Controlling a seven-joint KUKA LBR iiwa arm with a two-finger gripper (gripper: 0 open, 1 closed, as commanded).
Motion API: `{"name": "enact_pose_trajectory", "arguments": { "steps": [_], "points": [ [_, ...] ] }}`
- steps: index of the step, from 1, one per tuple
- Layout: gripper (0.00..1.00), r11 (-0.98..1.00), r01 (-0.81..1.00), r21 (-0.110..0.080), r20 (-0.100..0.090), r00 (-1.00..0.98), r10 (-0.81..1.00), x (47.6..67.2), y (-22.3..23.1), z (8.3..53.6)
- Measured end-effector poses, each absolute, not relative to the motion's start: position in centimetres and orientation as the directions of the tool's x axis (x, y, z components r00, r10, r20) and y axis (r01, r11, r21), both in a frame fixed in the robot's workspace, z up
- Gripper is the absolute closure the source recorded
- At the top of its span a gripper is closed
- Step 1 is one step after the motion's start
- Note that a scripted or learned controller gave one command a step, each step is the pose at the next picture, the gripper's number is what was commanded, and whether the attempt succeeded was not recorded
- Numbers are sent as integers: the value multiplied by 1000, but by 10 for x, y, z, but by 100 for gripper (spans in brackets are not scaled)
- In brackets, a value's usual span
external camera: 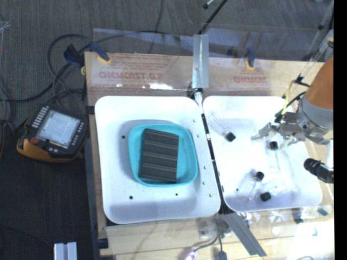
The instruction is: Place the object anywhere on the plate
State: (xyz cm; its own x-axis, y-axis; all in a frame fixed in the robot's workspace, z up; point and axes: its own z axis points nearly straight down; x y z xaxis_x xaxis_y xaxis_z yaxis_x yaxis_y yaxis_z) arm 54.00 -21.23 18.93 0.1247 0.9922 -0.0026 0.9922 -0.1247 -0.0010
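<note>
The left bin (157, 161) sits low in the view, and in its middle lies a turquoise plate (187, 167) with a dark ribbed block (159, 155) resting flat on it — the block covers most of the plate's centre and sits slightly askew. Right of the plate, across the divider (199, 64) where the two rims meet, the right bin (238, 112) holds scattered small things: clear plastic vials with black caps, one (223, 130) nearest the plate, another (250, 182) further right and lower, a third (265, 196) beyond that near the bin's front rim. The gripper (275, 143) hangs over the right bin, well apart from the plate, the arm's orange band (325, 88) above it; whether its fingers are spread or closed cannot be told, and nothing is seen between them. Left of the plate, off the bench, a teach pendant (53, 133) lies on the carpet — cables trail from it.
</note>
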Motion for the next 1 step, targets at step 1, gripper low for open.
{"name": "enact_pose_trajectory", "arguments": {
  "steps": [1],
  "points": [
    [0,-255,967,2,-4,255,967,507,-215,339]
  ]
}}
